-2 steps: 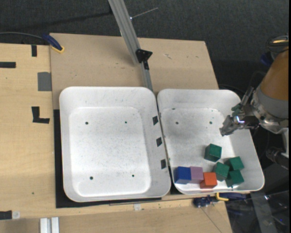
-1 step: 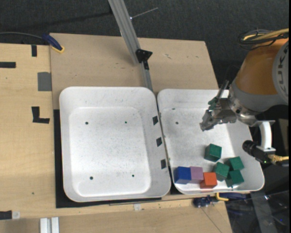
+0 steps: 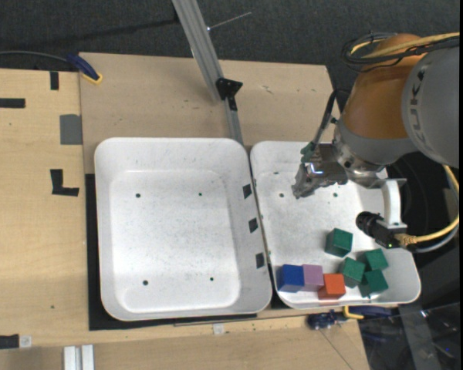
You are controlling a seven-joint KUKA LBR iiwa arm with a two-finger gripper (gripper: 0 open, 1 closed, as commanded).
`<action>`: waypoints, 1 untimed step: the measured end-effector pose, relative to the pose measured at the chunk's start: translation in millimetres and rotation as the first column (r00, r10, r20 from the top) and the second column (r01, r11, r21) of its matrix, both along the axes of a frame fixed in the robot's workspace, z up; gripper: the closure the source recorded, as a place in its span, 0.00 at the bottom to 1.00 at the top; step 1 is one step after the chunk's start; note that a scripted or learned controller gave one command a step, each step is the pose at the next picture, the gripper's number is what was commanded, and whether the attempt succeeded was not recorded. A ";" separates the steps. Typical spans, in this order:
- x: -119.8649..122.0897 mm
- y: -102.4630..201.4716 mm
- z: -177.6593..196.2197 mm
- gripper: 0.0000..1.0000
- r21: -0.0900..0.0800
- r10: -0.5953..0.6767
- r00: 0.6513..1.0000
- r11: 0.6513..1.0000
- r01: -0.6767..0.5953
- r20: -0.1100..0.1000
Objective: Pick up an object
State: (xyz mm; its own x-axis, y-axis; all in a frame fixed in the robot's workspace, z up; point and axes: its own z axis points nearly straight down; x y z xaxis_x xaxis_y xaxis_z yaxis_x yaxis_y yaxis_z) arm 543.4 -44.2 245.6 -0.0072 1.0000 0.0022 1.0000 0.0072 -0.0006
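The gripper (image 3: 304,185) hangs above bare floor in the right bin (image 3: 289,156); finger state unclear; descending here risks missing the blocks (image 3: 339,241) clustered nearer the front

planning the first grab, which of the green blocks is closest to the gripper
The lone green block, sitting apart above the cluster, is nearest the gripper; the other green blocks huddle at the bin's lower right corner.

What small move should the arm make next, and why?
Probably shift the gripper toward the near end of the right bin and lower it over the lone green block. The gripper hangs above bare bin floor, away from all the blocks.
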 end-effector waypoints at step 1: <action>15.2 53.3 6.6 1.00 0.000 0.000 1.000 1.000 0.000 0.000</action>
